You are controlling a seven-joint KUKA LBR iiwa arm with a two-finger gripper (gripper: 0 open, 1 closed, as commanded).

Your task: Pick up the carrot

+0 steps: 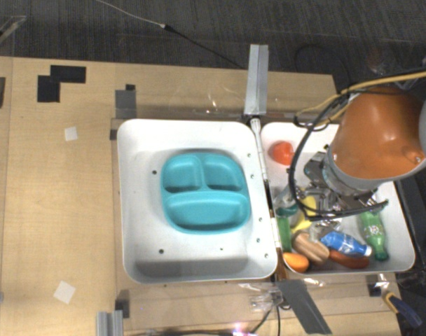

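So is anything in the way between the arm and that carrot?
Probably yes. The carrot lies in the near-left corner of the right bin. A hot dog presses against it on the side of the arm.

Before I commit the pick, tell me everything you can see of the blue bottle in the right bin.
The blue bottle lies on its side near the front of the right bin, tilted slightly. It looks like glossy plastic, blue with a white band or label toward one end. A hot dog in a bun sits against its left end, a dark red item lies along its front, and a green bottle lies to its right. The hand hangs just above it.
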